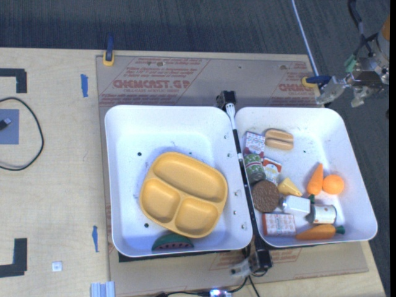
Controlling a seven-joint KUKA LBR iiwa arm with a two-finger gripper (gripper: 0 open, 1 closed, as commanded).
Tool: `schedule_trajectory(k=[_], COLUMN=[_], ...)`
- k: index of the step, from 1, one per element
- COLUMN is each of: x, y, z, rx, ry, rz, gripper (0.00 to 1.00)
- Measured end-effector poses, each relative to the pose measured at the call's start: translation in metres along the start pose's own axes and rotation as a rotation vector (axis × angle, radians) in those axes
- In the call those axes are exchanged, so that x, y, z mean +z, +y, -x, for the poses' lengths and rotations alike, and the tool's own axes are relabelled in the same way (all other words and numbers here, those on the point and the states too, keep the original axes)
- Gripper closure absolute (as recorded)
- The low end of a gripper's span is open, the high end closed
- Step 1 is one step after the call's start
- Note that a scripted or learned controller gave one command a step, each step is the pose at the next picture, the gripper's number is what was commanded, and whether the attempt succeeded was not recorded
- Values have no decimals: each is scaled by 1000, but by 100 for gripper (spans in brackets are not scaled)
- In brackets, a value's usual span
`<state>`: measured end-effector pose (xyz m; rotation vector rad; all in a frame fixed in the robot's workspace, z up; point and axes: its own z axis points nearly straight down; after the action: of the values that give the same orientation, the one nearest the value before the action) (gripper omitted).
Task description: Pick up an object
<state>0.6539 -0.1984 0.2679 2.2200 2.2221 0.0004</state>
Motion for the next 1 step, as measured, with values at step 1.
schedule_trajectory(k=[1], x=[139], y=[-11], z=[3], rx=[1], ry=[0], rz=[-1], gripper=[0])
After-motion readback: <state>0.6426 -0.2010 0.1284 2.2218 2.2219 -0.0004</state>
